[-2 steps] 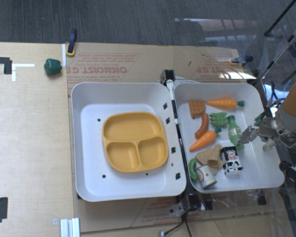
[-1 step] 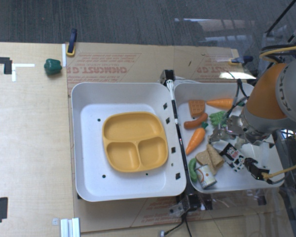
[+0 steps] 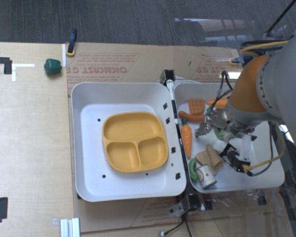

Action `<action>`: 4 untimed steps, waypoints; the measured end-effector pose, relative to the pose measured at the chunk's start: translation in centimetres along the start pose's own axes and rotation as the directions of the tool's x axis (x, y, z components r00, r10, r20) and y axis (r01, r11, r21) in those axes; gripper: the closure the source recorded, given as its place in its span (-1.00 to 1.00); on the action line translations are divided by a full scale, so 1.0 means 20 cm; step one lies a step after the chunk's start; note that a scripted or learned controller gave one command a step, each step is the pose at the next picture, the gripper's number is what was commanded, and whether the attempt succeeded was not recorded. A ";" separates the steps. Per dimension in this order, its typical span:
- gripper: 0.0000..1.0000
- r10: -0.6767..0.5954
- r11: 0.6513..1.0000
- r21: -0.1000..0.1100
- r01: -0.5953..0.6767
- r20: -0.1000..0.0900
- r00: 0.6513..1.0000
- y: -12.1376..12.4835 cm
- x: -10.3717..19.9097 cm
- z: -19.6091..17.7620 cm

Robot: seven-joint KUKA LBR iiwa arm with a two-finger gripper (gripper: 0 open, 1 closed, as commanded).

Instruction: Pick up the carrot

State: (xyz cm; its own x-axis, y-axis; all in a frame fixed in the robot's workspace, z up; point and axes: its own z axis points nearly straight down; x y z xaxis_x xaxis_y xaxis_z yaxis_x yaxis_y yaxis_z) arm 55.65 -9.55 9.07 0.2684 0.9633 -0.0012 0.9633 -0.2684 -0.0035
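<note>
The carrot (image 3: pixel 186 139) lies along the left wall of the right bin (image 3: pixel 271 181), free of the gripper (image 3: pixel 205 128) just to its right, whose state I cannot tell, so this looks like the approach, next calling for a shift left over it

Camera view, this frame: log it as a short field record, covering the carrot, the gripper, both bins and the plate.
target: orange carrot with green top, lying along the left wall of the right white bin
gripper: two-finger gripper low in the right bin, to the carrot's right; finger state unclear
carrot held: no, it lies apart from the gripper
left white bin: holds a yellow three-compartment plate
neighbours: small tin can and tan bread slice below the carrot
outside bins: green object on the bench
</note>
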 end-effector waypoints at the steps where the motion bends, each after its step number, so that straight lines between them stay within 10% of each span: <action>1: -1.00 -0.120 0.993 -0.003 0.120 0.002 0.993 0.24 0.00 -0.50; 2: -1.00 -0.028 1.000 -0.003 0.028 0.002 1.000 0.46 -0.41 -0.51; 3: -1.00 0.016 1.000 -0.009 -0.016 0.001 1.000 0.62 -0.35 -0.08; 4: -1.00 0.265 0.964 -0.004 -0.265 -0.014 0.964 0.66 -0.37 -0.04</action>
State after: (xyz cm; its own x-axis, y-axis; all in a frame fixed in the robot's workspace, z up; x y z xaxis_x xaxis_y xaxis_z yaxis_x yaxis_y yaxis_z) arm 66.43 -20.32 9.75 0.5138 0.8578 0.0121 0.8578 -0.5139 0.0012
